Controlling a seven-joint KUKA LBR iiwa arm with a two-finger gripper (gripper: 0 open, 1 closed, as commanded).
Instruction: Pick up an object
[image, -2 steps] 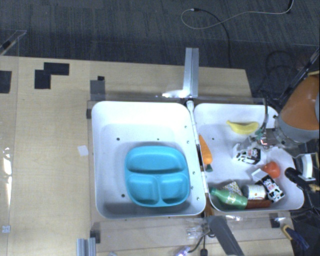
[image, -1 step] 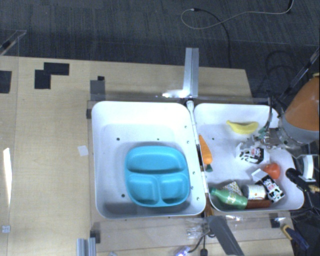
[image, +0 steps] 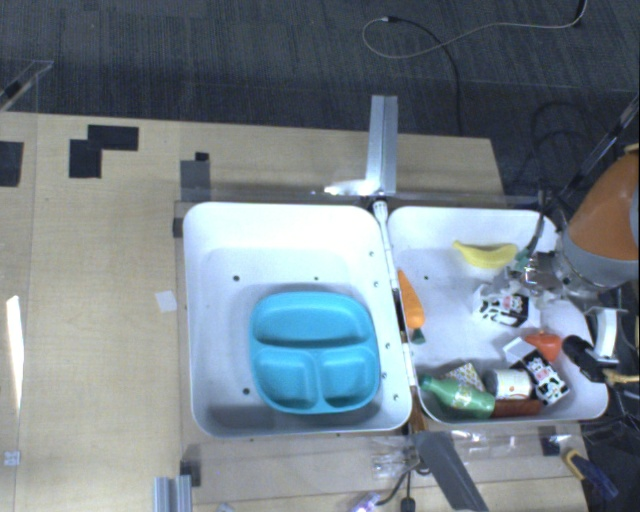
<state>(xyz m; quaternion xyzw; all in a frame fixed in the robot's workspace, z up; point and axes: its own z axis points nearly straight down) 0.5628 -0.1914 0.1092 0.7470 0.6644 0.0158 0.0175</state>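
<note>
The left bin (image: 200, 300) holds a blue tray (image: 315, 350); the right bin (image: 440, 235) holds a banana (image: 485, 255) (and more toys). The gripper (image: 528, 268) hangs there; I cannot tell its grip.

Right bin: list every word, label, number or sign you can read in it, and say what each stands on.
No text can be read.
Can lying near the right bin's front wall: it has a label, too small and blurred to read.
Green bottle beside it: no legible print.
Black-and-white patterned pieces: blotches, not letters.
Black shapes on the bench: plain blocks, no characters.
</note>
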